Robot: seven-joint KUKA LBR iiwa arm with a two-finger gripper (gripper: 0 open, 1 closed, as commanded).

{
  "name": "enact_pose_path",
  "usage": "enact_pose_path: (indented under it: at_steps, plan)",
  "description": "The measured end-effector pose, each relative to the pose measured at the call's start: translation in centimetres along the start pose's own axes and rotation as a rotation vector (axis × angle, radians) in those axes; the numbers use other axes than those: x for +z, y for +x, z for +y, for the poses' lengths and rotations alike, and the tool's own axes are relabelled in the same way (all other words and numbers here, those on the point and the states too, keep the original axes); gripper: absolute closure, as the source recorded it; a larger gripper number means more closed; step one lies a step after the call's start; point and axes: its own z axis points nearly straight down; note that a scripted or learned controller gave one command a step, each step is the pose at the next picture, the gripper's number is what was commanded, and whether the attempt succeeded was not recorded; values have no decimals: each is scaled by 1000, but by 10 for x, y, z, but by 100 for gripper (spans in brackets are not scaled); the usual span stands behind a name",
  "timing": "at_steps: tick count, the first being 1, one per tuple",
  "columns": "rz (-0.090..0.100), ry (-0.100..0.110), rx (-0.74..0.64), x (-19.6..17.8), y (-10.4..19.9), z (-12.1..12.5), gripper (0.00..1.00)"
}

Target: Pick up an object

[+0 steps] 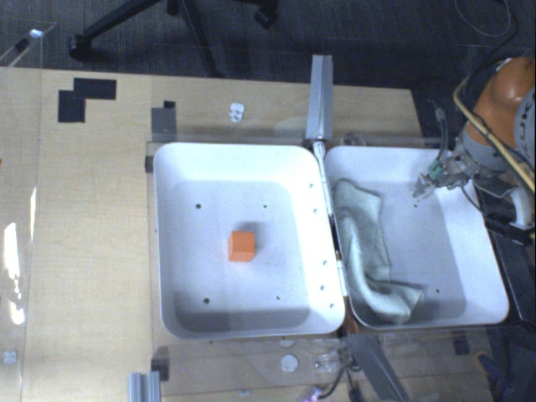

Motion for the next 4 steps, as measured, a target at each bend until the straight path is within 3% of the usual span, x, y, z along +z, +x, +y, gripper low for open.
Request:
enact_pose_path:
  at_steps: [1, 3, 4]
  plan:
    - [1, 5, 90, -75, -17, 33, 100]
    - [4, 4, -407, -95, -16, 29, 100]
    - [5, 4, -689, -96, -10, 12, 100]
